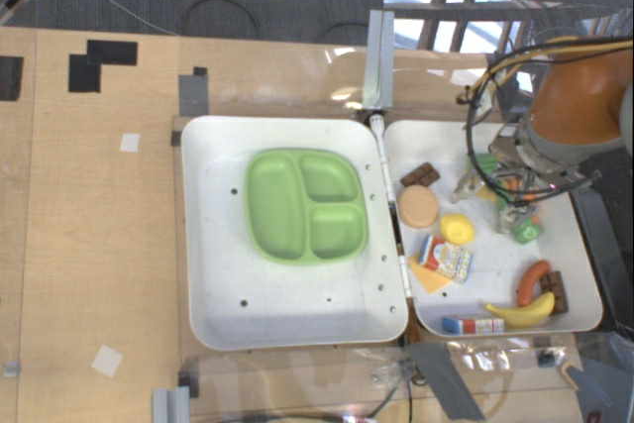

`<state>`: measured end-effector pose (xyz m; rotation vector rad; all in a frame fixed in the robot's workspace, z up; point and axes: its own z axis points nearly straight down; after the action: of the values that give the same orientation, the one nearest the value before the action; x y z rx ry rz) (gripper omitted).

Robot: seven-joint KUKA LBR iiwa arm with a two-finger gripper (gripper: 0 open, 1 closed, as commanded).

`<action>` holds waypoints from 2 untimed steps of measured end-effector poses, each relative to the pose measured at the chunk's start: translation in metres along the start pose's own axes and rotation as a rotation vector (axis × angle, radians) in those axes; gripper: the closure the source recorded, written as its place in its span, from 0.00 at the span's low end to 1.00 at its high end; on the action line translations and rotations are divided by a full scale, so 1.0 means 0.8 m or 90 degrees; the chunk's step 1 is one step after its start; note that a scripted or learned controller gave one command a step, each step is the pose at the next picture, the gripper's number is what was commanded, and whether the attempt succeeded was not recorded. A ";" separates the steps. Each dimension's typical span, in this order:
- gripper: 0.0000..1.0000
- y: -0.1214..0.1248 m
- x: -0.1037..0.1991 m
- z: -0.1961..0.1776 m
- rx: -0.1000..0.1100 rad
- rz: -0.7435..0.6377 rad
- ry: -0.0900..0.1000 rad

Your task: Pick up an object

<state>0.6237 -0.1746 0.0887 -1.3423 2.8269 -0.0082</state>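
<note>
I'm hanging my pincer (507, 196) low over the right bin (584, 312), near its upper right part; wrist and cables are covering the tips, so I can't tell whether it's wide or narrow, and nothing is visibly held.

No object is named, so I'm judging the nearest candidate to be the green piece (525, 232), sitting just below and slightly right of the pincer, near the bin's right wall.

Other things here:
- yellow round piece (457, 231) to the lower left
- tan disc (418, 207) and brown bar (419, 176) further left
- snack packet (451, 261) over an orange wedge (428, 274)
- sausage (532, 281) and banana (522, 311) lying near the bottom right corner, banana's long axis running roughly left-right

The left bin (213, 312) is carrying a green divided plate (305, 206), well apart. Crowding near the wall is probably making the approach tight.
</note>
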 end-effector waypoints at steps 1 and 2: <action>0.00 -0.006 0.017 0.000 0.000 -0.047 0.001; 0.00 0.004 -0.038 0.000 0.000 -0.085 0.000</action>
<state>0.6404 -0.1493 0.0886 -1.5287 2.7309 -0.0080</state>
